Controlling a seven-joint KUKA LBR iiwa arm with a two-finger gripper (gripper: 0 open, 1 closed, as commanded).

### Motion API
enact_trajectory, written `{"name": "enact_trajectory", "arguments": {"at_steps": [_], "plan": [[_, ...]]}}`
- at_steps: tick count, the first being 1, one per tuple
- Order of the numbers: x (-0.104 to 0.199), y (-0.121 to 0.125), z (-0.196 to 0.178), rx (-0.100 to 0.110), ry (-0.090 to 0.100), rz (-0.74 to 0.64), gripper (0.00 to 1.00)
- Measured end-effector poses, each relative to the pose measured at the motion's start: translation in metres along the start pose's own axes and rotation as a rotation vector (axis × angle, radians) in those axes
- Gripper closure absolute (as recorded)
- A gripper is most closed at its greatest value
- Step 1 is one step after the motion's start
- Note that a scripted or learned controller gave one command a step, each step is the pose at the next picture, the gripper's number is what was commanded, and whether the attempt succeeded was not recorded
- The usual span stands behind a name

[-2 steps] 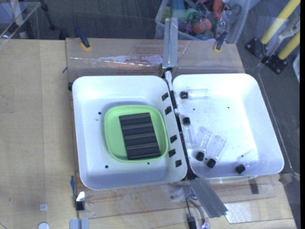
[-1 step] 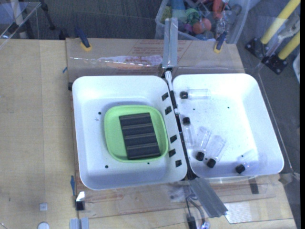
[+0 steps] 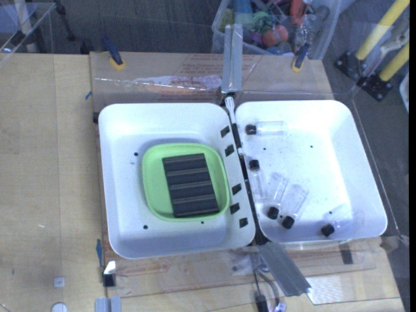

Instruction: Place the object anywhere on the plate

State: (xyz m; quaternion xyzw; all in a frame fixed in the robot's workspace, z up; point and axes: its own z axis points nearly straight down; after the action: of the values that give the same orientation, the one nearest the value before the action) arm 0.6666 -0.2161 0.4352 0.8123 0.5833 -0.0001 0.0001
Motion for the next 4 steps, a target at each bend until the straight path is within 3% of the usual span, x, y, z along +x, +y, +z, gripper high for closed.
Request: {"name": "enact_trajectory", "arguments": {"at_steps": [4], "plan": [[0.0012, -0.0004, -0.0001, -0.001, 0.002, 0.346, 0.0]]}}
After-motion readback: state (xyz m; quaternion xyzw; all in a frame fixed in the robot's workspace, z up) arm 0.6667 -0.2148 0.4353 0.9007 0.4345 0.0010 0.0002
